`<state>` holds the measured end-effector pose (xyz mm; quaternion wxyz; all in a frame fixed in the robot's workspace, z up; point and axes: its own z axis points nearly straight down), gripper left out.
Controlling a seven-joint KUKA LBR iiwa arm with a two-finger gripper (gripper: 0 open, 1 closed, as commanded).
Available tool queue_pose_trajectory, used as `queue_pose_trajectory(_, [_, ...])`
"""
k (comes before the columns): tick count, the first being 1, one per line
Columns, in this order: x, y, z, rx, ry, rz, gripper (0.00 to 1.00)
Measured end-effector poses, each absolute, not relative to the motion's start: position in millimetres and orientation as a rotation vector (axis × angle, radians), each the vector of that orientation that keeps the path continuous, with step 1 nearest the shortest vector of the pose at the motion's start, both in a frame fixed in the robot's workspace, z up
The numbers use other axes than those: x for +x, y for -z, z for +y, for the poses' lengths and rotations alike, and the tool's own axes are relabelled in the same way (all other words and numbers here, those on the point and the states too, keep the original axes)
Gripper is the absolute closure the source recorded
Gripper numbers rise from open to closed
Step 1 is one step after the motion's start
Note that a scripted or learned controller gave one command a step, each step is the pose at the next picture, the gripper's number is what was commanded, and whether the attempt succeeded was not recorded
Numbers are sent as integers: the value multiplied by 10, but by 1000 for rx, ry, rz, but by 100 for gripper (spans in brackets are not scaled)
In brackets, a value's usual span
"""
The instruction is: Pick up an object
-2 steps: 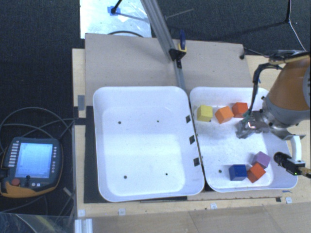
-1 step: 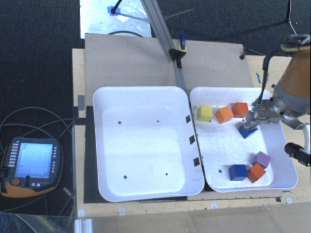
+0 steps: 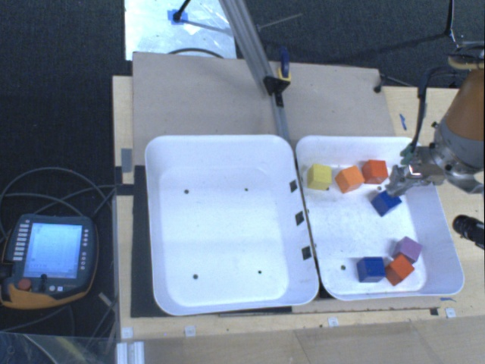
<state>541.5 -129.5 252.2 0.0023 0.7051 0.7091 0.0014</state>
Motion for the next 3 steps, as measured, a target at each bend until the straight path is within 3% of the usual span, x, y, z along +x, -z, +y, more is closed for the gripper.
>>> queue_pose_trajectory(3, [5758, -2378, 157, 2210, -3, 2234, 100])
